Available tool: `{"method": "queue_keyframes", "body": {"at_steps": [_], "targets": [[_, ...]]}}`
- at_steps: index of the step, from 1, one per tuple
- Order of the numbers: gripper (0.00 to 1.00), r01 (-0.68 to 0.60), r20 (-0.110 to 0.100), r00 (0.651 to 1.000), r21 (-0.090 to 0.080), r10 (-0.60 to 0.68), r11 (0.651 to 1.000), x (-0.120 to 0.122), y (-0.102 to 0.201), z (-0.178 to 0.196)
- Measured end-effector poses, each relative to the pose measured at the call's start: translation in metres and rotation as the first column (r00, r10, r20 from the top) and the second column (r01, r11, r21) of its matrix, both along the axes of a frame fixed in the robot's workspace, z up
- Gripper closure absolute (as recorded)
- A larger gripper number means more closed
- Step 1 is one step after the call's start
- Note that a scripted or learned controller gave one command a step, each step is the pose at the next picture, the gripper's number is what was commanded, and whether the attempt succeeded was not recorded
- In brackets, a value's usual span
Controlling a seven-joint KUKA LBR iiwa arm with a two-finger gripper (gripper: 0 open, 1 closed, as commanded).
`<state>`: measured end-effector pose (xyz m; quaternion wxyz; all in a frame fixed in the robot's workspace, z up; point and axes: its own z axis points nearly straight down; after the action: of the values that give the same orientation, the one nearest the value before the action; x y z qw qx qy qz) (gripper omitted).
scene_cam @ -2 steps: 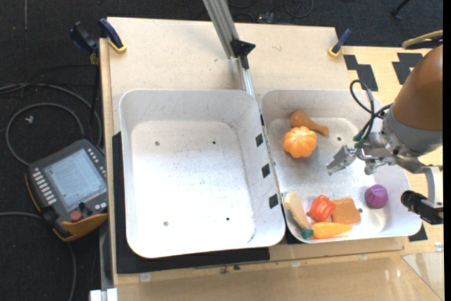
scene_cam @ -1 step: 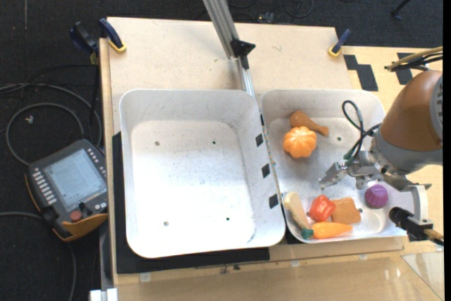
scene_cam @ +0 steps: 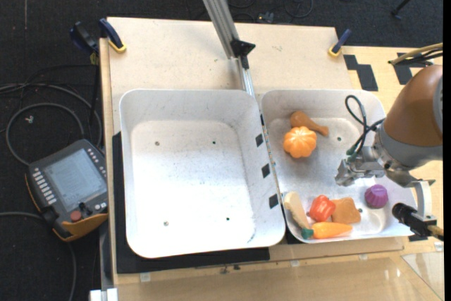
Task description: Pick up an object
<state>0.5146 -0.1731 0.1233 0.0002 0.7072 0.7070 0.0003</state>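
The right bin (scene_cam: pixel 331 101) holds several toy foods. An orange pumpkin (scene_cam: pixel 300 142) sits near its middle, with a tan drumstick-like piece (scene_cam: pixel 309 123) just behind it. Along the front lie a red pepper (scene_cam: pixel 321 208), a brown bread-like piece (scene_cam: pixel 345 211), an orange carrot (scene_cam: pixel 330 230) and a pale wedge (scene_cam: pixel 297 208). A purple onion-like piece (scene_cam: pixel 376 196) rests at the right. My gripper (scene_cam: pixel 350 173) hangs low over the bin floor, left of the purple piece and right of the pumpkin. Nothing shows between its fingers.
The left bin (scene_cam: pixel 141 109) stands beside the right one. A metal pole (scene_cam: pixel 215 0) slants up from the divider between the bins. A teach pendant (scene_cam: pixel 67 183) lies on the floor at left. Clamps sit at the bench's back corners.
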Motion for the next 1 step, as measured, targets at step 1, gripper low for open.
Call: {"method": "queue_keyframes", "body": {"at_steps": [1], "targets": [[1.0,-0.002,0.005,1.0,-0.002,0.002,1.0,-0.0083,0.0031,0.0526]]}}
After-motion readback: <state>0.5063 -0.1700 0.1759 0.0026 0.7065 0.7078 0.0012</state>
